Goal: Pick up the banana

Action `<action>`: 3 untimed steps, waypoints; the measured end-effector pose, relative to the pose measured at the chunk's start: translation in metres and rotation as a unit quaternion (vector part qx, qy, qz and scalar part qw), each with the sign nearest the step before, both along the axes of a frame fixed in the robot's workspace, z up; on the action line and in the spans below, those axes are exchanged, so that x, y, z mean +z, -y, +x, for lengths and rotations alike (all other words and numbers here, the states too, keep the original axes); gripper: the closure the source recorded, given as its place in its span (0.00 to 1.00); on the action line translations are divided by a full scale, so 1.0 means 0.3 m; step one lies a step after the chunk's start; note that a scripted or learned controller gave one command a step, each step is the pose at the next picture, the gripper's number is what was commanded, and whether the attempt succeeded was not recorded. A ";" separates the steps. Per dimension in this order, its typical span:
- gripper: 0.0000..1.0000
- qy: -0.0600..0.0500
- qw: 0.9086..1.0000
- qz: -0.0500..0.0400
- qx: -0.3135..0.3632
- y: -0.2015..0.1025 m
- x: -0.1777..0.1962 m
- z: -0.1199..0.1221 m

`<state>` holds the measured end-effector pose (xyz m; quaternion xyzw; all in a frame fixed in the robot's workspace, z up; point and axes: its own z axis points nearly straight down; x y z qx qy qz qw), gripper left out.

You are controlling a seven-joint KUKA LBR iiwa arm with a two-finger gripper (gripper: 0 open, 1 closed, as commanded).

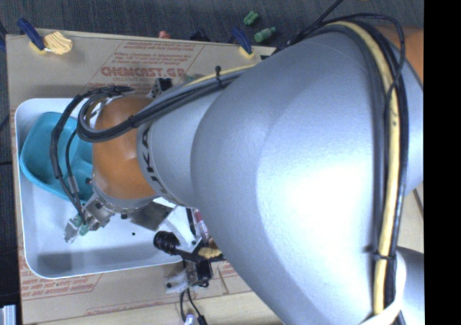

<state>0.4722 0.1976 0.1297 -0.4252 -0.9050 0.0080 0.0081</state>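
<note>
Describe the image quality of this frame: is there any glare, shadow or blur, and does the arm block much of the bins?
Camera view: the grey arm looms close to the lens, soft in focus, with a broad sheen on its shell; it covers most of the bench. The white bin at left is evenly lit, with a faint shadow near its lower wall. The blue object looks sharp enough.

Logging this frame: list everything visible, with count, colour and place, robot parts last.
white bin: one, white, left side of the bench.
blue object: one, light blue, inside the bin at its left, partly hidden by the arm; what it is I cannot tell.
board: one, tan with red print, under the bin.
clamps: two, blue handles, on the board's top edge.
green items: a few, green, on the dark floor above the board.
arm: one, grey with an orange band, covering the centre and right.
gripper: one, over the bin.
</note>
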 end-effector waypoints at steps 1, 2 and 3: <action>0.00 0.000 1.000 0.000 0.000 0.000 0.000 0.000; 0.00 0.000 1.000 0.000 0.000 0.000 0.000 0.000; 0.00 0.000 1.000 0.000 0.000 0.000 0.000 0.000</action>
